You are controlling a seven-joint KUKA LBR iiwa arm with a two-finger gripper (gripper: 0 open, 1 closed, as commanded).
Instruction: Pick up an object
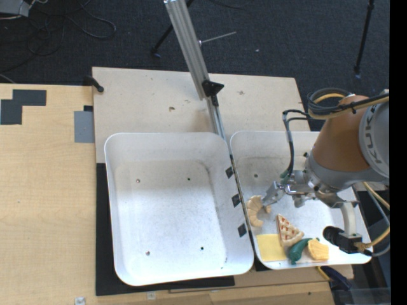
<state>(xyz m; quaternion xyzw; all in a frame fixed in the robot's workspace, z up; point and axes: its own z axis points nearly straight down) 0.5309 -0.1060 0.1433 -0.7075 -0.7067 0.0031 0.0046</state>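
The right bin (261,154) holds several small items near its front. A beige, lumpy pastry-like piece (255,212) lies by the bin's left wall. A triangular waffle-patterned wedge (289,229) sits to its right. In front of them lie a flat yellow square (269,247), a green piece (297,251) and a yellow chunk (318,251). My gripper (273,194) reaches in from the right and hangs low over the bin, just up and right of the beige piece. Nothing can be seen held in it.
The left bin (121,170) stands beside the right one, with a metal divider (234,189) between them. A slanted aluminium rail (191,49) rises behind the bins. The grey and orange arm (343,151) covers the right bin's right side.
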